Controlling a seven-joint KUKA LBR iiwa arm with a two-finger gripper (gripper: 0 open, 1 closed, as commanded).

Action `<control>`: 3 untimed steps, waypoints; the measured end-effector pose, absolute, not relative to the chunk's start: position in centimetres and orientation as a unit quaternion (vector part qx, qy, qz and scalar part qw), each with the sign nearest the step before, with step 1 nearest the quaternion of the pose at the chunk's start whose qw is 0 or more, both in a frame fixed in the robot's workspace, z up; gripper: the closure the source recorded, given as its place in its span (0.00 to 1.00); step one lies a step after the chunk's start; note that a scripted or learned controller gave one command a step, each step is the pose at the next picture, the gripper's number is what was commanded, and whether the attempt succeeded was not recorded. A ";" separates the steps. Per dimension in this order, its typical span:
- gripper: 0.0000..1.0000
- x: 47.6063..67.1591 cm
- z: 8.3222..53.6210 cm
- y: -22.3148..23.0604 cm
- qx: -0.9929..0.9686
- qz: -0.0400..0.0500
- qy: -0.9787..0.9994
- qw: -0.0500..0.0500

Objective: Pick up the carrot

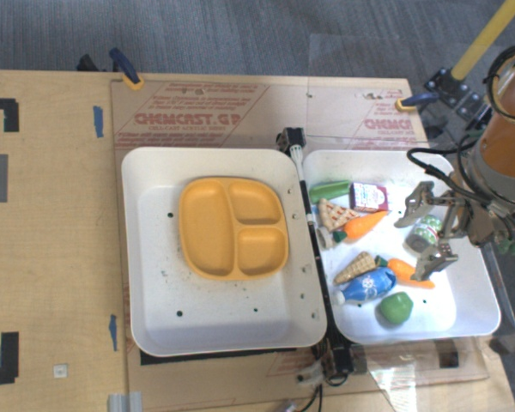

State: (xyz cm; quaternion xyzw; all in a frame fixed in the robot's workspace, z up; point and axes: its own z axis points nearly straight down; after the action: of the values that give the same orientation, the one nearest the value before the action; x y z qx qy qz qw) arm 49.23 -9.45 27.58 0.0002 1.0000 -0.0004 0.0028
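From the fixed overhead camera, two shallow white bins are seen side by side on a brown board. In the left bin (pixel 146 316) a yellow divided plate (pixel 233 227) is laid, its three compartments turned up. The right bin (pixel 472 316) is crowded with toy food. Along its upper part a green item (pixel 329 190) is set beside a small purple-and-white packet (pixel 369 196), and just below them a pizza slice (pixel 330 213) lies touching a carrot (pixel 365 225), which is pointed toward the upper right. Lower in the bin an ice cream cone (pixel 355 268) is placed just above a blue item (pixel 367 288), with a green pepper (pixel 396 308) near the front wall. A second, smaller carrot (pixel 409 274) is found right of the cone, its tip reaching under the lower finger. The gripper (pixel 429 230) is held over the right part of this bin, its jaws spread wide, one finger up near the back and one down by the small carrot. A pale roundish object (pixel 426 233) appears between the fingers, though whether it is gripped cannot be told at this sharpness.
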 end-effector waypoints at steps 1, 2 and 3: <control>0.00 53.1 16.8 -9.3 -0.028 0.001 1.000 -0.003; 0.00 53.1 10.3 -19.4 0.100 0.000 0.995 0.000; 0.00 53.3 9.1 -14.3 0.099 -0.004 0.995 0.008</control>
State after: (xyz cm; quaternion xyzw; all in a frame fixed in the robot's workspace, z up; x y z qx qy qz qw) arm 53.29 -14.29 9.06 0.0990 0.9951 -0.0036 0.0076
